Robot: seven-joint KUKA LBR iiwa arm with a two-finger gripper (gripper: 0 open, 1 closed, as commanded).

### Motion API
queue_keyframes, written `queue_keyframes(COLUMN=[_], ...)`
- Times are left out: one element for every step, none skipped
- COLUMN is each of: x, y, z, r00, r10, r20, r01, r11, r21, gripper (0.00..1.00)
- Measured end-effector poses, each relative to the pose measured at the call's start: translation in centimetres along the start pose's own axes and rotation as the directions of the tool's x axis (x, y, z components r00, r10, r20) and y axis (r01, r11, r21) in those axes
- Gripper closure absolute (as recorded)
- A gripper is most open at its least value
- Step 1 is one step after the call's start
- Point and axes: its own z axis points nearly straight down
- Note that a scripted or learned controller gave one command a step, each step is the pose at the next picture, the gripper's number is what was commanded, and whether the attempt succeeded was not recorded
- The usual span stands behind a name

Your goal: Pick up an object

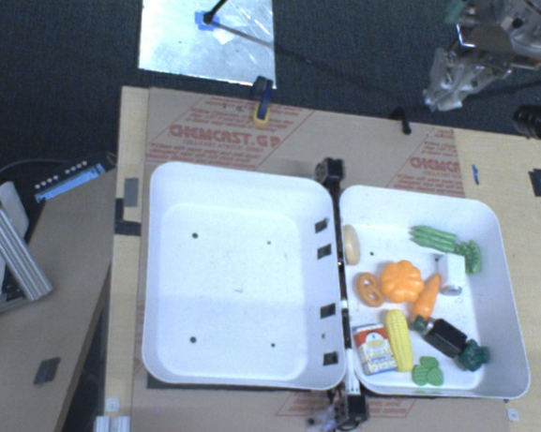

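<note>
The right bin (505,278) holds several toy foods. An orange pumpkin (401,280) lies in the middle with a carrot (427,295) beside it. A yellow corn cob (398,339) and a red-and-white packet (375,349) lie near the front. Green beans (442,240) lie at the back and a beige oval piece (351,244) sits by the left wall. My gripper (449,83) hangs high at the top right, beyond the bench's far edge and well away from the bin.
The left bin (237,273) adjoins the right one along a black-clipped divider (334,263). A black block (445,337) and a dark green piece (473,354) lie front right. A metal plate (210,24) lies on the floor at the back left.
</note>
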Motion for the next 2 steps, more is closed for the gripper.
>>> queue_keyframes(x=[1.1,2.0], y=[0.9,2.4], z=[-0.5,-0.4], r00=[1.0,1.0], r10=[0.001,0.0], r20=[0.0,0.001], r01=[-0.001,0.0], r11=[1.0,1.0], r21=[-0.002,-0.001], gripper=[1.0,1.0])
